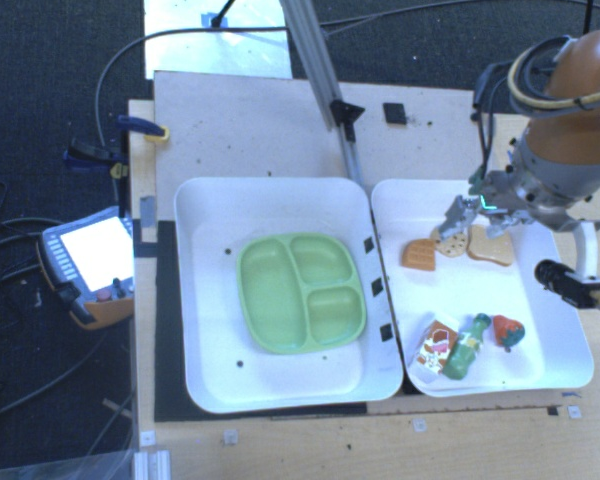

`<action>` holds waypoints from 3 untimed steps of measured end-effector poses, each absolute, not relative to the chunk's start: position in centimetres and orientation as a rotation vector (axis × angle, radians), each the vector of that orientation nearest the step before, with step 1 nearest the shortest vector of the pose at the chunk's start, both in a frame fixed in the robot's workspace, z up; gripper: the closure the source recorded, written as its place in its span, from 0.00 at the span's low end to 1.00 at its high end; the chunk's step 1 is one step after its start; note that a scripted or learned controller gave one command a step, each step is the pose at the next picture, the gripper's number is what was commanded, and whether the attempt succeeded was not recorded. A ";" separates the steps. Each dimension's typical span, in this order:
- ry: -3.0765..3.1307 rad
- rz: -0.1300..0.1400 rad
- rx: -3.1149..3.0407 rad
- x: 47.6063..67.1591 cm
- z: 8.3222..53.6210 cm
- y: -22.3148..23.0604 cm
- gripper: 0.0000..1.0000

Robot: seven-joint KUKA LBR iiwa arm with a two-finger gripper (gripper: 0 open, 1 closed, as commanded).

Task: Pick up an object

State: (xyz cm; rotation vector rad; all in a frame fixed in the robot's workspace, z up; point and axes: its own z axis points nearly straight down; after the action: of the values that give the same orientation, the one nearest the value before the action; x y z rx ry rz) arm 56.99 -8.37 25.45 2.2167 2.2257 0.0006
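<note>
- Hovering in the camera view, the gripper (458, 220) sits low in the right bin (570, 363); I cannot tell its opening.
- At its 8 o'clock lies a cracker (418, 255), at its 4 o'clock toast (491, 249); closing between them risks grabbing nothing.

the arm (565, 88) is extended in from the right, wrist bent downward; the gripper (458, 223) is held low.

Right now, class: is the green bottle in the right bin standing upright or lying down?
Lying down. The green bottle rests lengthwise on the right bin floor, beside a snack packet.
</note>
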 end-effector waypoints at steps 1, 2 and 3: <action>2.225 0.002 2.216 57.0 25.5 -8.4 0.00; 2.223 -0.002 2.222 56.5 20.7 -9.2 0.00; 2.225 -0.004 2.223 56.0 14.5 -9.4 0.00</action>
State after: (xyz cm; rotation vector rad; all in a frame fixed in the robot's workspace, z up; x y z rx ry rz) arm 55.98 -9.41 14.49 2.2228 2.2245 -0.0042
